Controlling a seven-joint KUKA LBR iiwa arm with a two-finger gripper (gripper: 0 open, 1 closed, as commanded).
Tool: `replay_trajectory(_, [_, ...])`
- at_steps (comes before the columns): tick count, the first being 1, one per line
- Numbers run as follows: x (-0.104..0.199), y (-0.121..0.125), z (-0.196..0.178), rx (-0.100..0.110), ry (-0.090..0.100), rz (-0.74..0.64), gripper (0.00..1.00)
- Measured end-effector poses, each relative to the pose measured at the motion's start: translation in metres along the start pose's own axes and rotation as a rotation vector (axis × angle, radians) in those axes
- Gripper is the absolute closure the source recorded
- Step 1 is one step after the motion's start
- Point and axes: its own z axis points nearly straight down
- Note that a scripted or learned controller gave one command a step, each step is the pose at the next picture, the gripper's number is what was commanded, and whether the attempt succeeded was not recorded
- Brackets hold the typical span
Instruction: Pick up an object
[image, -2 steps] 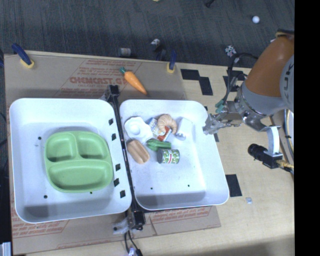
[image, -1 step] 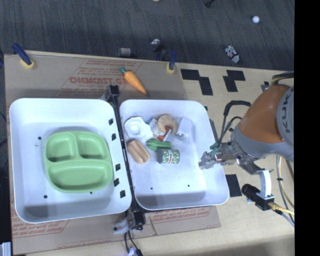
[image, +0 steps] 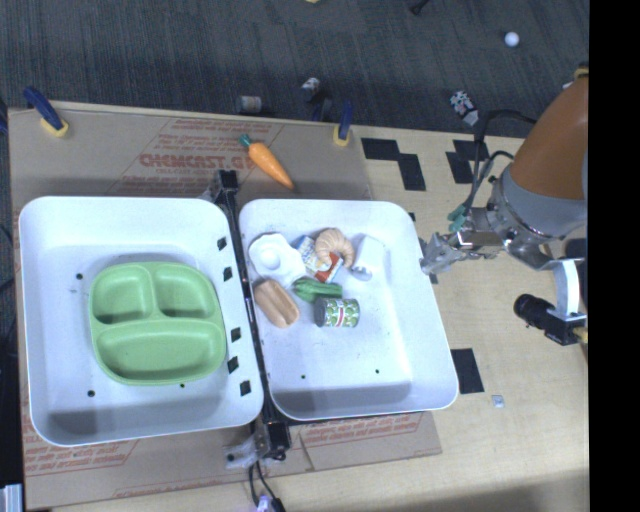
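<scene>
Pincer: the gripper (image: 437, 252) hangs just past the right bin's right rim, over the bench; whether its tips are apart or together cannot be told.
Arm: grey with an orange band (image: 555, 140), behind and to the right of the pincer.
Right bin (image: 400, 370): white, directly left of the pincer.
Task things: a small heap in the right bin, left of the pincer — a can (image: 340, 313), a green pod (image: 316, 290), a bread roll (image: 276, 302), a croissant (image: 332, 243) and a white piece (image: 270, 254), all touching or nearly so.
Left bin (image: 50, 400): far left of the pincer, holding a green divided plate (image: 155, 322).
Carrot (image: 268, 163): up and left of the pincer, on cardboard outside the bins.
Surface: a pale bench (image: 520, 420) with black square marks; printed cardboard (image: 180, 150) lies under both bins, held by blue clamps (image: 45, 110).
Room: dark carpet (image: 150, 50) beyond the bench, scattered with small bits.
</scene>
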Motion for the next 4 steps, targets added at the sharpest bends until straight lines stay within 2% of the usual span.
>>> replay_trajectory(1, [0.000, -0.047, 0.096, 0.008, 0.003, 0.000, 1.00])
replay_trajectory(2, [0.013, 0.035, 0.020, 0.002, 0.002, 0.000, 1.00])
replay_trajectory(3, [0.006, 0.071, 0.081, 0.008, 0.003, -0.002, 1.00])
replay_trajectory(4, [0.055, 0.048, 0.184, -0.003, 0.000, 0.000, 1.00])
